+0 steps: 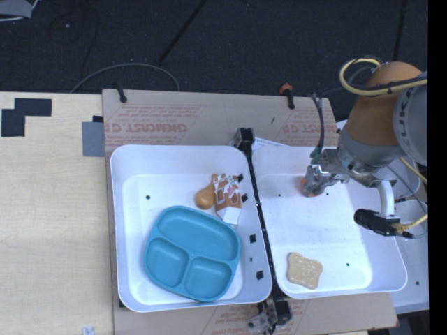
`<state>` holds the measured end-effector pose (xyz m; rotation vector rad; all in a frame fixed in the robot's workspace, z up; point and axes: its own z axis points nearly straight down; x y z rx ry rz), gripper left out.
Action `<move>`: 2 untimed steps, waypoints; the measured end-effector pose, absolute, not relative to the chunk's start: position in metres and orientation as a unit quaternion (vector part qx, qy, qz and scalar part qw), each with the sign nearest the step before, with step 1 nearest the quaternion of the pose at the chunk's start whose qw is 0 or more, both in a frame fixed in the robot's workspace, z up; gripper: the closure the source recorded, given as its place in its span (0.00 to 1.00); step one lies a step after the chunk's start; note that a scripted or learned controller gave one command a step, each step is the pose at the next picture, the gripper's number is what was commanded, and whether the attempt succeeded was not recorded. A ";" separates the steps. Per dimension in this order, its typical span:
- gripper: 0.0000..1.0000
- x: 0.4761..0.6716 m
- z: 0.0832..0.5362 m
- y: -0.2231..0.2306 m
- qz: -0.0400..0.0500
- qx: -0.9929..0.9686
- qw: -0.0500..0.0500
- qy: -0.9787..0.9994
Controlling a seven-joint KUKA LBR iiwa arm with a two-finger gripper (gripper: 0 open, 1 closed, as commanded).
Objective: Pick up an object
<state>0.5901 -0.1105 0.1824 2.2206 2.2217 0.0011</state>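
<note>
My gripper point(316, 182) hangs low over the upper middle of the right bin point(349, 215), reaching in from the right under the orange-banded wrist. A small reddish thing point(306, 185) shows at its left tip; I cannot tell whether it is held. A flat tan piece point(304, 270) lies near the right bin's front wall, well below the gripper. In the left bin point(133, 187) lie a blue divided plate point(190, 252), a small orange-brown lump point(204, 198) and a brown-and-white patterned item point(226, 191).
A black divider strip point(254, 208) runs between the two bins. Cables and a black fitting point(377, 222) trail from the arm over the right bin's right side. Brown cardboard point(181, 121) lies under the bins, with a pale wooden bench point(49, 208) to the left.
</note>
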 end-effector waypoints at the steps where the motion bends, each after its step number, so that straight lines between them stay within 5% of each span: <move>1: 1.00 0.591 0.235 -0.112 0.001 0.707 0.001 0.707; 2: 1.00 0.589 0.242 -0.065 0.000 0.706 -0.001 0.709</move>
